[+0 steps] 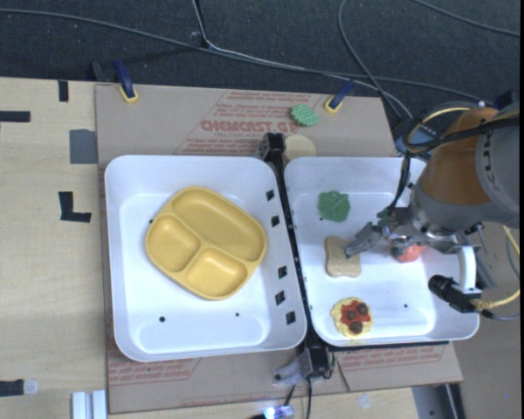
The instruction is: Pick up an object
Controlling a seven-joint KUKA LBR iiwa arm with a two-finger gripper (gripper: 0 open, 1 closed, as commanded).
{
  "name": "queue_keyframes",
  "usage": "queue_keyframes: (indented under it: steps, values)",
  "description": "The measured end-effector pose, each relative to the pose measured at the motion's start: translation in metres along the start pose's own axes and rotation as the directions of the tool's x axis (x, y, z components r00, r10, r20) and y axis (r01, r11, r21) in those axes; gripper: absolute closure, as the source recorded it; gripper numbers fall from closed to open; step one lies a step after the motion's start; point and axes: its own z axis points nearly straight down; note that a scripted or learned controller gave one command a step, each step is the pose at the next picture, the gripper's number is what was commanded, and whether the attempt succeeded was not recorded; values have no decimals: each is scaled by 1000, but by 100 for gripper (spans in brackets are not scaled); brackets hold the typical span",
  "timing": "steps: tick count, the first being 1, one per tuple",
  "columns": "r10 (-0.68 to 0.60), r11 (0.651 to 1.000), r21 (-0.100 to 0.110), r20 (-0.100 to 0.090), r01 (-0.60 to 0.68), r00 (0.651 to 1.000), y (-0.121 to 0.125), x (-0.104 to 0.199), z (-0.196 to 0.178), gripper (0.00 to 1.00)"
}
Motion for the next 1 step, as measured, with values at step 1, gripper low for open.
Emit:
queue_keyframes:
  steps: [1]
  values:
    - [1, 1000, -5, 1, -1, 1000, 1, 0, 29, 0]
